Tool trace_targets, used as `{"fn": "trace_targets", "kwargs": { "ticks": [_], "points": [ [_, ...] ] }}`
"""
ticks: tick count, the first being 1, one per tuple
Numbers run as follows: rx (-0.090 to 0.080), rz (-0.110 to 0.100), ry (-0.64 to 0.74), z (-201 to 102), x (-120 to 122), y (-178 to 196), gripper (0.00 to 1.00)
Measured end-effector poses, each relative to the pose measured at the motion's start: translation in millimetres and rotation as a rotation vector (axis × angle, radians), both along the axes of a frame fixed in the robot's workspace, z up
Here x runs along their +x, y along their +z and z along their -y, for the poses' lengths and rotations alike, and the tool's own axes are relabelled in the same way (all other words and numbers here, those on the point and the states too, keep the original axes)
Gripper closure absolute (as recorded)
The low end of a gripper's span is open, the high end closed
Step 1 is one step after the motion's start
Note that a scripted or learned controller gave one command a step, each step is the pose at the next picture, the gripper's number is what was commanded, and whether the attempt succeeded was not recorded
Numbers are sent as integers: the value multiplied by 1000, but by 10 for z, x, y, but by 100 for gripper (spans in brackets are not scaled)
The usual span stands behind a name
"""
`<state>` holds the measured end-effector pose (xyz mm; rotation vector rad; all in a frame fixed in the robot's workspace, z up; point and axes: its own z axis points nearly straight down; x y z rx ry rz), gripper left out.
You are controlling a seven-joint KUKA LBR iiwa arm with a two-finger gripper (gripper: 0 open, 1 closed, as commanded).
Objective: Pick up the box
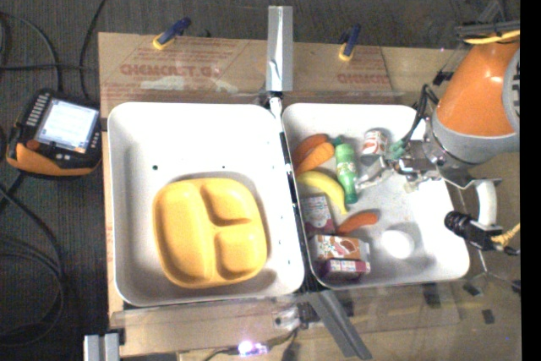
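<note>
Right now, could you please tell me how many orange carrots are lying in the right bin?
2: one carrot at the bin's far left, beside the green bottle; another carrot below the banana. Others may be hidden.

Bench (127, 63) bears two white bins (127, 148), side by side.

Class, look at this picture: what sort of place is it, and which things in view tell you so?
Most likely a robotics lab or test bench. A robot arm reaches over two white bins, a teach pendant lies on the floor with loose cables, and clamps pin cardboard to the bench.
</note>
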<state>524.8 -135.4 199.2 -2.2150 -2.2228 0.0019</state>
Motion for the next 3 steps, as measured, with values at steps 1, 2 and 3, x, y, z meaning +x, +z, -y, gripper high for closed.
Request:
{"fn": "trace_targets", "kwargs": {
  "ticks": [1,2,3],
  "points": [
    [1,0,199,106,-415,-940,0],
    [1,14,-64,276,-368,-1095,0],
    [9,11,64,732,-354,-1086,0]
  ]
}}
